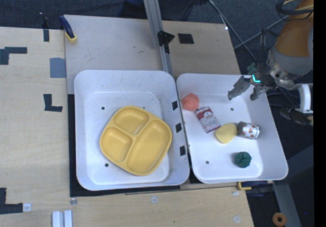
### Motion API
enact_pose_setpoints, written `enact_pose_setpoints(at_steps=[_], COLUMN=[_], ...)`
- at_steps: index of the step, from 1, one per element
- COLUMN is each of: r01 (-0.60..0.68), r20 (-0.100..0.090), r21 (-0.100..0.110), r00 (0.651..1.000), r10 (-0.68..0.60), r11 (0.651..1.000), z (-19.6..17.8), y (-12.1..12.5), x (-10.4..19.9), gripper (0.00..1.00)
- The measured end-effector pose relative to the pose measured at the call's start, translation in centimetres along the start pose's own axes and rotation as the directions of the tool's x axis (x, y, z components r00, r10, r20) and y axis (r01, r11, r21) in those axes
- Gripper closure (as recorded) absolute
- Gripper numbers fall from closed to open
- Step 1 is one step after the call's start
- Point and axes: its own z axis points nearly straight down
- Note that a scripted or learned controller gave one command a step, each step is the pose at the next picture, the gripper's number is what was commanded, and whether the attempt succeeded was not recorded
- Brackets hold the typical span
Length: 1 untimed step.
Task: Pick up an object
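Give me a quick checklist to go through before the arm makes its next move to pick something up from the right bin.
1. Hand open: ok, its two fingers stand spread apart.
2. Hand free of load: ok, nothing sits between the fingers.
3. Hand over the right white bin: ok, it hovers near the bin's upper right part.
4. Targets present: ok, round orange-pink ball, red and white packet, yellow lumpy piece, small red and white can, dark green round piece.
5. Targets separated: not ok for the yellow lumpy piece and the can, which lie right against each other; the others lie apart.
6. Hand height above the bin floor: cannot tell.
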Motion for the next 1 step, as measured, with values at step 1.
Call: enact_pose_setpoints(at_steps=[1], r01=[0.001], r20=[0.001], r21=[-0.003], r00=[1.000], r10=[-0.001], r11=[1.000], z=[-0.11], y=[0.07], x=[0.00], gripper=[0.00])
